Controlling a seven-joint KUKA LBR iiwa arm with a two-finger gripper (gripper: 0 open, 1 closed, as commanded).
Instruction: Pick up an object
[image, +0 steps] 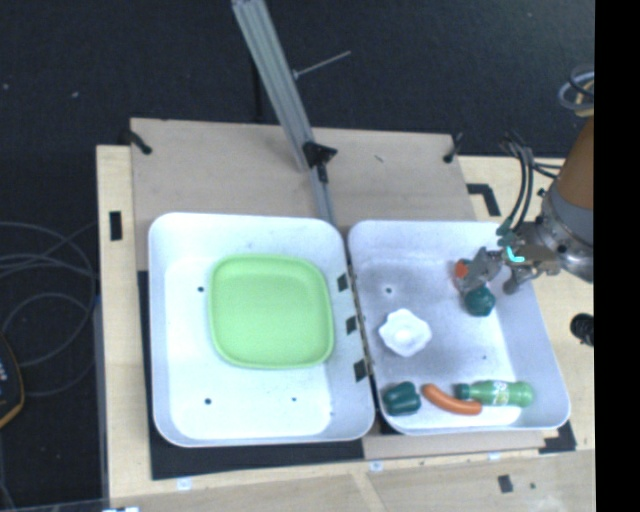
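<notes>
Nearest me, along the front wall of the right bin (530, 330), I see a dark green block (401, 398), an orange carrot-shaped toy (448, 400) and a green bottle (497, 393) lying on its side, the carrot's tip touching the bottle. A little further back sits a white crumpled cup-like thing (404, 332), apart from the rest. The left bin (175, 300) carries a light green square plate (270, 310). Farther back on the right, the gripper (483, 278) hangs over the right bin, with a small teal ball-like object (480, 301) just below its tips and something orange-red (462, 269) beside them. I cannot tell whether the jaws are parted, nor whether they have the teal piece. I judge it light, rigid and smooth, likely to roll, so I would pinch it across its middle
</notes>
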